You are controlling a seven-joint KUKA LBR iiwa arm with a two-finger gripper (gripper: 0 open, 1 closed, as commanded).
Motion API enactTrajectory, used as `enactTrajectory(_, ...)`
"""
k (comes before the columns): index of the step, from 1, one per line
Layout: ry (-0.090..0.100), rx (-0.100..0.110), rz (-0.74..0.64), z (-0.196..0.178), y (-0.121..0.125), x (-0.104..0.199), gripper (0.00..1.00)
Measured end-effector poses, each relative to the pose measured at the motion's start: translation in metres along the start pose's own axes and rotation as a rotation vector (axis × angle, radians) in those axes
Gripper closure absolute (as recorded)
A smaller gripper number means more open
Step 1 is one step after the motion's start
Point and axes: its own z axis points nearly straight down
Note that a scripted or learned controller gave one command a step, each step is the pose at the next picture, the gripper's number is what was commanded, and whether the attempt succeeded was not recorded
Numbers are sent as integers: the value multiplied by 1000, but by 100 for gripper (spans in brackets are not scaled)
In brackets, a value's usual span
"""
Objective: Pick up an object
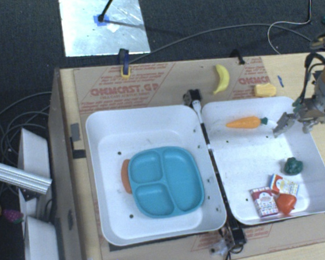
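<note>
My gripper (293, 125) hangs over the far right part of the right bin (238, 164), open, with nothing between its fingers. An orange carrot with a green top (245, 123) lies to its left in the same bin. A dark green lump (293, 166) sits nearer the front, below the gripper. At the front right corner lie a red and white box (265, 201), a red toy (286, 203) and a small white and orange packet (286, 186), all close together.
The left bin (105, 161) holds a blue divided plate (167, 181) with an orange sausage-like piece (125, 176) at its left edge. A banana (222, 79) and a yellow chunk (265, 90) lie on the bench behind the right bin.
</note>
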Motion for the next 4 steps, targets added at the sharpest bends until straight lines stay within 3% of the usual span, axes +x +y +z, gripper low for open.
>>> enactTrajectory(1, 2, 3, 3, 86, -14, 1, 0)
enactTrajectory(2, 1, -1, 1, 74, -13, 0, 100)
enactTrajectory(3, 1, -1, 1, 74, -13, 0, 0)
enactTrajectory(4, 0, -3, -1, 64, -12, 0, 100)
